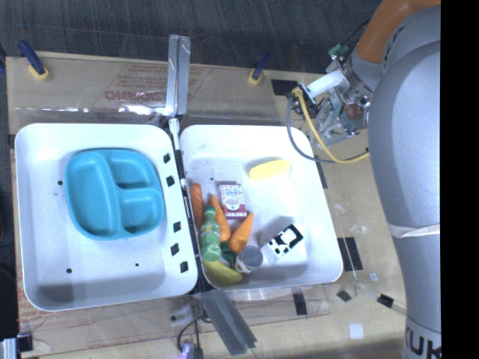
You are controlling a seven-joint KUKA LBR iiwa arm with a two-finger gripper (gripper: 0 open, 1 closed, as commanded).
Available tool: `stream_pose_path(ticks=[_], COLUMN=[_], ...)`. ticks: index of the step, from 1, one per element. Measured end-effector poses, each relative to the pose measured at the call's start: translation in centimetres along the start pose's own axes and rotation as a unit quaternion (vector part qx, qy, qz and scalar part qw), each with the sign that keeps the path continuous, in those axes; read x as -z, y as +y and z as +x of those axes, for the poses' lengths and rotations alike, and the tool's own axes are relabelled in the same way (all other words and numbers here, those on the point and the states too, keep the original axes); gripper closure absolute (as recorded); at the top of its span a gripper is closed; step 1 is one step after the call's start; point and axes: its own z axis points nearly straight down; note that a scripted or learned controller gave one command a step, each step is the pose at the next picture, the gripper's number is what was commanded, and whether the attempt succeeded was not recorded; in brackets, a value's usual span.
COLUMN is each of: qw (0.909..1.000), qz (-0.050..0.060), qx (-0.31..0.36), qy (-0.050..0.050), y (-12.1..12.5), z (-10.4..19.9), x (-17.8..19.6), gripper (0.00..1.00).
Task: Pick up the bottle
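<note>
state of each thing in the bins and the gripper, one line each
bottle: lying in the right bin, wedged among carrots, not picked up
carrots: lying beside the bottle
banana: lying at the bin's near edge
blue tray: flat in the left bin
yellow sponge: lying apart
gripper: outside the bin, away from the bottle

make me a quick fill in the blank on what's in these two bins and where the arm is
1. The blue tray lies in the ____ bin.
2. The green bottle lies between two ____.
3. The yellow sponge lies in the ____ bin.
4. The end effector hovers outside the right bin, past its far ____ corner.

Missing words: left; carrots; right; right
</note>
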Motion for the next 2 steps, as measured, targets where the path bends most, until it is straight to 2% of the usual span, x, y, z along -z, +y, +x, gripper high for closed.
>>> stream_pose_path(ticks=[1, 2], qw=[1.0000, 1.0000], qz=[-0.003, -0.002], qx=[0.001, -0.006], qy=[0.003, 0.002], y=[-0.3, 0.4], z=[-3.6, 0.6], x=[11.6, 16.2], gripper=[1.00, 1.00])
